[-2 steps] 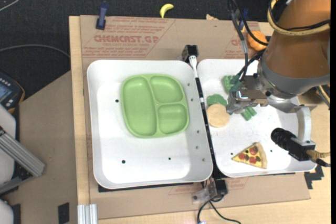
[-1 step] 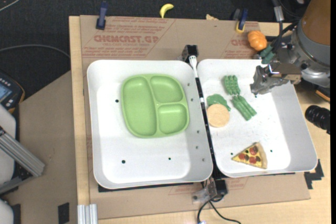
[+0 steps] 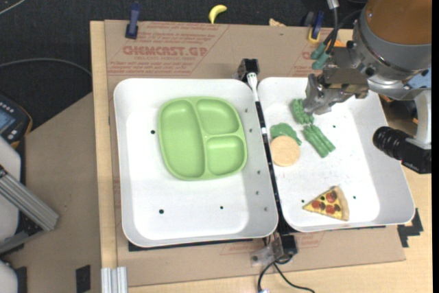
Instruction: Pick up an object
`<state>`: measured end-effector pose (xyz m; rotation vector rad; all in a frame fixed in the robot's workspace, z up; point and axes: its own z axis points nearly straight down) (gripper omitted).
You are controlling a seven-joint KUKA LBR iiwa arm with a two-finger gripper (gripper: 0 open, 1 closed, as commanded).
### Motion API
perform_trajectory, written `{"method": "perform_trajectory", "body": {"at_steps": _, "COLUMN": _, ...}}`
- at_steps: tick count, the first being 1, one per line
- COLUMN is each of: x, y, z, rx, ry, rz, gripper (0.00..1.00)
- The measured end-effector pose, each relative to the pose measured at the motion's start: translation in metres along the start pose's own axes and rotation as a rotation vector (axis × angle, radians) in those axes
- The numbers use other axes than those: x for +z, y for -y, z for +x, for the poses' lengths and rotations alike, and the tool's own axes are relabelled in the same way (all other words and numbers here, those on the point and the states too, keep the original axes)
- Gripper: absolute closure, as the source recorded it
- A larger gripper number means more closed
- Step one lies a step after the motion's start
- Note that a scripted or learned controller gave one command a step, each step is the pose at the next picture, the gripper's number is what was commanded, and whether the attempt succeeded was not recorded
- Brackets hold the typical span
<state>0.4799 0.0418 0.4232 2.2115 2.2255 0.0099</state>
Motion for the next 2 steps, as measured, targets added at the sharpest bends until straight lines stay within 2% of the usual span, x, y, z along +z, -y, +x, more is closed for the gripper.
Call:
{"method": "perform_trajectory", "body": {"at_steps": 1, "x": -0.017, "y": 0.0, "z": -0.003, "rx": 0.006, "ry": 0.001, "rz": 0.002, "gripper": 1.0}}
{"method": "perform_trajectory", "body": {"at_steps": 2, "x": 0.01, "y": 0.001, "z": -0.035, "rx": 0.011, "ry": 0.002, "rz": 0.012, "gripper": 1.0}}
